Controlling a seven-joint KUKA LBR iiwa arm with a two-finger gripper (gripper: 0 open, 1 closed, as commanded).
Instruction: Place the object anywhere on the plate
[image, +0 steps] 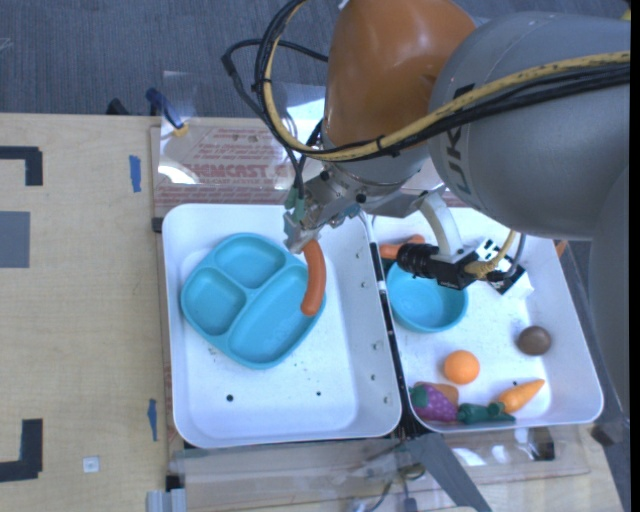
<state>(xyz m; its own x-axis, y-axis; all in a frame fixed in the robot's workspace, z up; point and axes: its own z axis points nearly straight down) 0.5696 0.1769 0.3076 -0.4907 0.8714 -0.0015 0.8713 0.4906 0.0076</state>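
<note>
while the tool (300, 232) pinches its top end, the sausage (314, 280) hangs over the plate's (235, 300) right rim.

Pincer (300, 238) grips orange sausage (314, 281) top end, hanging over blue plate (245, 300) right edge, left bin (200, 400).

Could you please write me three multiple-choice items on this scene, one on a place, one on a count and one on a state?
1. Where does the blue plate lie?
A. in the left bin
B. in the right bin
C. on the wooden bench

2. How many compartments does the plate have?
A. one
B. three
C. five

3. What state is the hot dog in?
A. lying flat in the right bin
B. hanging from the gripper at the plate's right edge
C. lying beside the orange

Answers: 1 A, the plate rests on the left bin's floor. 2 B, its ridges mark off three sections. 3 B, the fingers pinch its top end.
</note>
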